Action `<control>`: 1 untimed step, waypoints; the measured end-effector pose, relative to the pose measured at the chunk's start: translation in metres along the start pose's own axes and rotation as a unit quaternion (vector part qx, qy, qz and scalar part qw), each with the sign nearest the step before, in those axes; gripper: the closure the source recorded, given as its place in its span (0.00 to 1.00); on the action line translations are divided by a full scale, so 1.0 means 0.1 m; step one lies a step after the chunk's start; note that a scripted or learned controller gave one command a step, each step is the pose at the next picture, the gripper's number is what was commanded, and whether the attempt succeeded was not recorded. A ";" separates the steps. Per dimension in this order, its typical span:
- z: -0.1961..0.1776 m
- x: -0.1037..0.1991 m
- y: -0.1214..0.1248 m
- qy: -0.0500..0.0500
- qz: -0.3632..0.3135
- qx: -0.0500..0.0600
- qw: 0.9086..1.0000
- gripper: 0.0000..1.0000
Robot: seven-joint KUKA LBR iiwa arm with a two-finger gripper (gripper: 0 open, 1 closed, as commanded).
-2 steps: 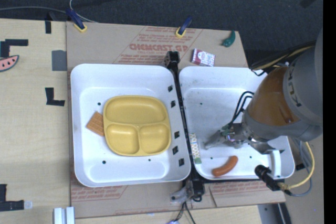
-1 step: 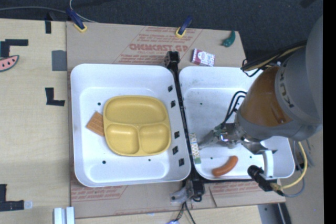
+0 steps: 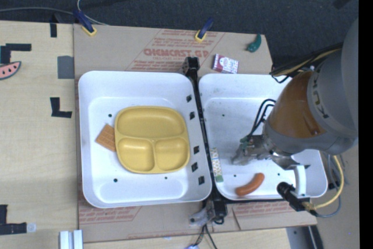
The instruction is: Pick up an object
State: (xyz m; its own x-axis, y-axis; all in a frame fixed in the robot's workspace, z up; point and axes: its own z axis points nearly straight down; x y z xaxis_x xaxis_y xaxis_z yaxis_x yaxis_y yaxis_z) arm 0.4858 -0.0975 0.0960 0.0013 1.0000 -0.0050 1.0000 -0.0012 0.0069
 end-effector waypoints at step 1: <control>-0.88 0.59 0.12 0.003 -0.001 0.004 1.000 1.00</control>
